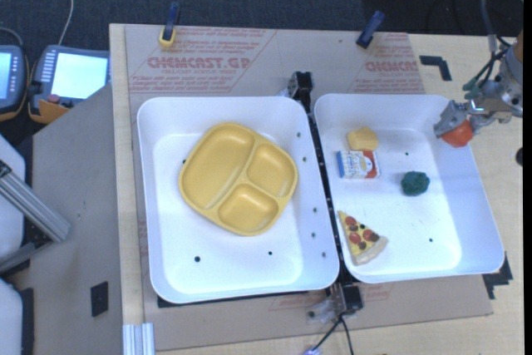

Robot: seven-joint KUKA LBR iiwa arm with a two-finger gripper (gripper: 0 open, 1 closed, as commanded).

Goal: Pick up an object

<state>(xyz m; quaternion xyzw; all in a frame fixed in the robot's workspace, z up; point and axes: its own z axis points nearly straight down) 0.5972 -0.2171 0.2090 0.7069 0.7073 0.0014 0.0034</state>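
Poised with the claw over the far right rim of the right bin, toward the right edge of the worktop. Cannot tell whether clenched or released: an orange-red blob at its tip, either part of the tool or something carried, too small to judge. Judged as not yet a secure pick.

Nearest the claw, a dark green lump around the bin's middle, apart from everything else. Further toward the bin's left wall, a small white, blue and red carton, just beside a yellow lump on its far side. Near the front left corner, a toy pizza slice. In the left bin, a yellow divided plate, roughly centred and well apart from the claw.

To do the step well: choose the green lump for its free sides. Centre above it, descend straight, clench only once low around its width, then lift slowly, checking for a firm hold. Avoid the flat pizza slice and the crowded pair by the left wall.
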